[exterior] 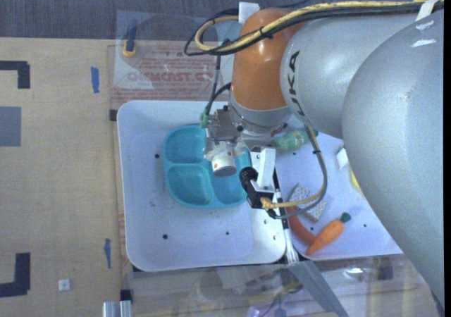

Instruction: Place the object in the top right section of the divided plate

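The gripper point(224, 157) is hung over the right edge of the blue divided plate point(187, 168) in the left bin point(141, 189); its grasp cannot be told.

"KUKA" lettering on grey arm point(331, 90)

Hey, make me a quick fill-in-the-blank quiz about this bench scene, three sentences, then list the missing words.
1. The turquoise divided plate lies in the ____ white bin of the camera view.
2. The orange toy carrot has a ____ leafy top.
3. The grey arm's wrist hangs over the plate's ____ edge in this view.

Missing words: left; green; right
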